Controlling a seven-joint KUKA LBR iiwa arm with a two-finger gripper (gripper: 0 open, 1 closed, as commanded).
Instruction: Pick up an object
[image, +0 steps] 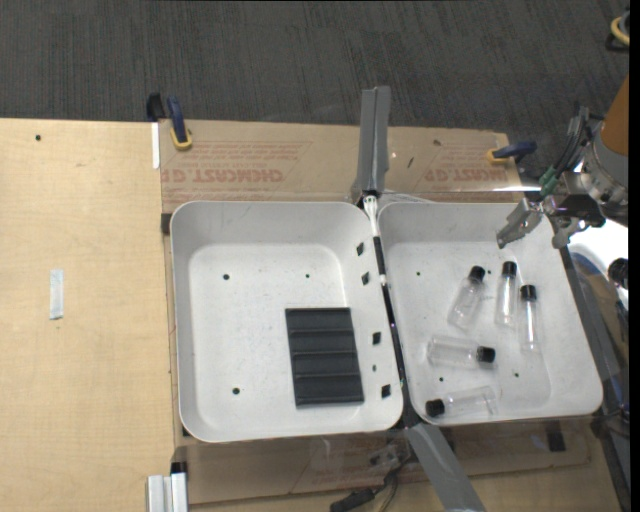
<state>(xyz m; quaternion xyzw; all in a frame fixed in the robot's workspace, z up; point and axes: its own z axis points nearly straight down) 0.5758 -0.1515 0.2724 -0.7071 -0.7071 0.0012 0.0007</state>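
Gripper at upper right of frame, fingers spread wide, holding nothing; best drop squarely over one vial, clear of neighbours.

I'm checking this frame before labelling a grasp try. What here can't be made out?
- Gripper, camera view: small and cluttered at the right bin's top corner; whether it holds anything is unreadable.
- Arm, camera view: cut off by the right edge.
- Clear vials: see-through on white, outlines faint; contents unreadable.
- Black ribbed block, left bin: too small to identify.
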